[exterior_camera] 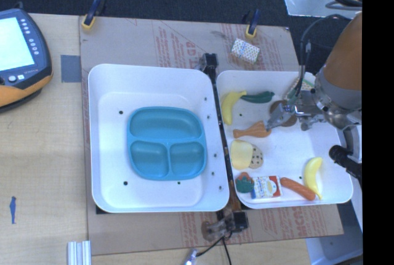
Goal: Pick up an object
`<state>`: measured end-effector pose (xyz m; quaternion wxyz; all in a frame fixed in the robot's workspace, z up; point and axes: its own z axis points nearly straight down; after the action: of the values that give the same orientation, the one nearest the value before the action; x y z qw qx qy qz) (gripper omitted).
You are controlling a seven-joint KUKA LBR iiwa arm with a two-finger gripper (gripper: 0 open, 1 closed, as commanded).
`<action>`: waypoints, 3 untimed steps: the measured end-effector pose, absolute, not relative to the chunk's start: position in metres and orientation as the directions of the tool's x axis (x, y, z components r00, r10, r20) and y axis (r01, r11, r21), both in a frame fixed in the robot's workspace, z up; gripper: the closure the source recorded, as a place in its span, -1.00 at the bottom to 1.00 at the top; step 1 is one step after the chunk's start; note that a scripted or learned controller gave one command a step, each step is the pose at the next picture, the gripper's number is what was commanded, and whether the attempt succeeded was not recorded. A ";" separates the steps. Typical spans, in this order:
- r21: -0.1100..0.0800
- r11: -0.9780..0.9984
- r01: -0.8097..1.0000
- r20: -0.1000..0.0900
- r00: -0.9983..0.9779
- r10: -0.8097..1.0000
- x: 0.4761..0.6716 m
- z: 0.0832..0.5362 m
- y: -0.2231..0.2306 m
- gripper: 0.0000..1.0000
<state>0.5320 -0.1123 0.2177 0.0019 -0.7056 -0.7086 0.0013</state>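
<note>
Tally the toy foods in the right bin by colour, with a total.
Yellow: 3, banana, banana, lemon
Orange: 2, carrot, drumstick
Green: 2, pepper, small piece
White: 1, packet
Total: 8

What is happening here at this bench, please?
A robot arm reaches in from the right over the right bin, which holds toy food. Its gripper is low among the items, just above an orange toy piece and near a banana. Nothing visibly sits between its fingers. The left bin holds a blue divided plate.
</note>
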 end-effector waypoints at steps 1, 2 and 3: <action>-0.006 0.007 1.000 -0.002 -0.007 1.000 0.616 0.105 -0.114 -1.00; -0.013 0.003 1.000 -0.004 -0.004 1.000 0.655 0.094 -0.100 -1.00; -0.005 0.002 1.000 0.000 -0.002 1.000 0.656 0.092 -0.123 -1.00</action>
<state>0.6558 -0.1227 0.0918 0.0019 -0.7064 -0.7078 0.0017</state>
